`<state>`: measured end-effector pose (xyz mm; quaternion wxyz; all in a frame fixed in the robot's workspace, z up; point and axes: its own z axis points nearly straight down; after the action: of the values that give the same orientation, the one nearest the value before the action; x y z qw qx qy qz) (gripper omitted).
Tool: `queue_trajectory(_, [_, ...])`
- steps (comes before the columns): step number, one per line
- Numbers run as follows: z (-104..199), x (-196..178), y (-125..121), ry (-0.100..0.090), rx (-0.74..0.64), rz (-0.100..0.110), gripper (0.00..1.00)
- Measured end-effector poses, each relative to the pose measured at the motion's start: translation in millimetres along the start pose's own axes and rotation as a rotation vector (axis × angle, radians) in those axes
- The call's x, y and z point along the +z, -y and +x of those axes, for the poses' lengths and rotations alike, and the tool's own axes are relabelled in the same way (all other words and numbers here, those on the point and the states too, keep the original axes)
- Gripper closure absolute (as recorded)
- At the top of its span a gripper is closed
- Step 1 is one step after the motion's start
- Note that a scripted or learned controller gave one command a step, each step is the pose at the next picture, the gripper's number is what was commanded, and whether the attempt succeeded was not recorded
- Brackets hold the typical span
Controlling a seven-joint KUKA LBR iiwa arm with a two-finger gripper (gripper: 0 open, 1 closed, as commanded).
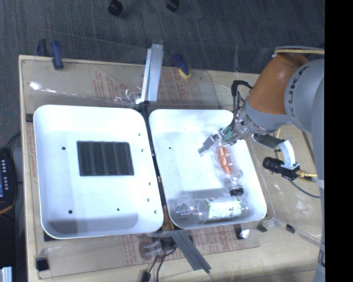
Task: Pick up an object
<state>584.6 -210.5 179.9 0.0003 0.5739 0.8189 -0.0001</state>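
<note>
Robotics lab or test cell, not home. Evidence: industrial grey arm with orange band (287, 91) reaching over plywood bench (33, 77). Two shallow white bins (49, 121) set side by side, divided by metal rail (152, 71). Blue clamps (56, 54) gripping bench's far edge. Clear plastic sheeting (110, 91) taped around bins. Loose cables (306, 184) trailing beside arm. Dark carpet floor (231, 27) beyond bench, black caster wheels (115, 7) on it.

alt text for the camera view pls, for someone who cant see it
A grey and orange robot arm's gripper hangs over the right white bin, above a clear bottle with orange contents. A green-labelled bottle lies along the near wall; the left bin has a dark panel.
</note>
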Motion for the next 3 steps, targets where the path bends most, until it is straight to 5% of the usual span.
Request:
queue_trajectory(1, [0, -10, -1, 0.000, -0.002, 0.000, 1.00])
queue_trajectory(2, [0, -10, -1, 0.000, -0.002, 0.001, 0.00])
queue_trajectory(3, [0, 4, -5, -0.003, -0.044, 0.003, 0.00])
